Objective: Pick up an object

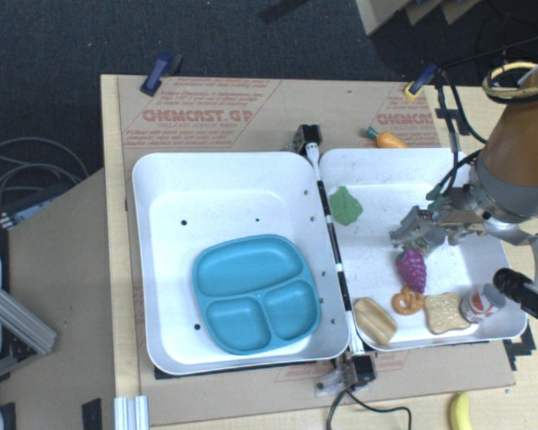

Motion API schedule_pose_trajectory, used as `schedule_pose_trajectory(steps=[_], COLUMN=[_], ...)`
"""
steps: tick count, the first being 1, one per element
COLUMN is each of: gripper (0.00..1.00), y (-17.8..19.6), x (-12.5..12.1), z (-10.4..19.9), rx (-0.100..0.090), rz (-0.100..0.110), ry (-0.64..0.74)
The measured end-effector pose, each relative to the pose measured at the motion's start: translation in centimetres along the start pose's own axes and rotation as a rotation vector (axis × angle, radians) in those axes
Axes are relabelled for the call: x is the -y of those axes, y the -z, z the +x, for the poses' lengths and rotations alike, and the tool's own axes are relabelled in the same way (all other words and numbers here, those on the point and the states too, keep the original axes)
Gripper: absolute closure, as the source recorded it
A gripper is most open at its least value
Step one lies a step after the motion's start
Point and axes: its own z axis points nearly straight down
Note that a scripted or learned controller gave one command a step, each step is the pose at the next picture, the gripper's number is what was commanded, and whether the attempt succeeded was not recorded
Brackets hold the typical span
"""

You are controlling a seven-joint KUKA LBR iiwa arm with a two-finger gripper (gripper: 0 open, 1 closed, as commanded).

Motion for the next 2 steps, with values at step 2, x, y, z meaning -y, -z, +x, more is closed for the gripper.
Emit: schedule_pose_trajectory(steps=[2], gripper=[0.00], y=[-15.0], x=[-1.4], z=[-1.2], rx=[0.001], rz=[-0.002], ry=[0.001])
